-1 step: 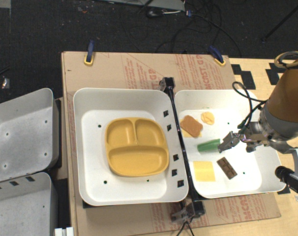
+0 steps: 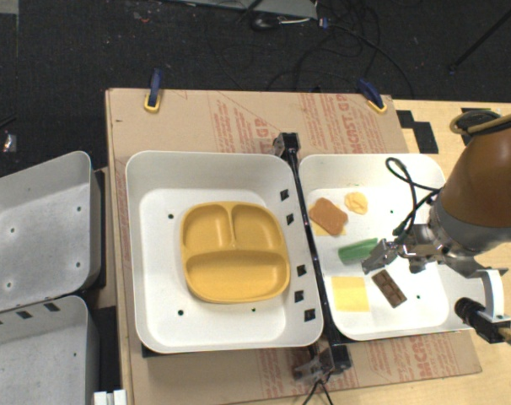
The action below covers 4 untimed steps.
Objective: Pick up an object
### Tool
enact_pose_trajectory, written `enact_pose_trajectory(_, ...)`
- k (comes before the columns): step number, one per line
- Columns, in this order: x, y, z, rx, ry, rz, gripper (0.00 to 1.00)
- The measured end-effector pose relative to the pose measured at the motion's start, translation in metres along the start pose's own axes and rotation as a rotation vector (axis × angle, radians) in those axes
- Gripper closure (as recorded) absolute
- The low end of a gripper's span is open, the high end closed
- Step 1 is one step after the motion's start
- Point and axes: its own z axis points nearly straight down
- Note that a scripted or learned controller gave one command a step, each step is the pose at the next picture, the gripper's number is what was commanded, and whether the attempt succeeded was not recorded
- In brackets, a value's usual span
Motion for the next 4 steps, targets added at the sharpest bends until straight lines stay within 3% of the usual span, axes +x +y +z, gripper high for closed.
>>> enact_pose_trajectory(2,-0.002,0.001,0.092,-0.01,-0.005,0.001,0.0)
enact_pose_trajectory(3,-0.004,0.002,0.079,-0.016,-0.008,0.004,1.0)
enact_pose_trajectory(4,0.005,0.009,0.03,-0.01,-0.002,-0.005,1.0)
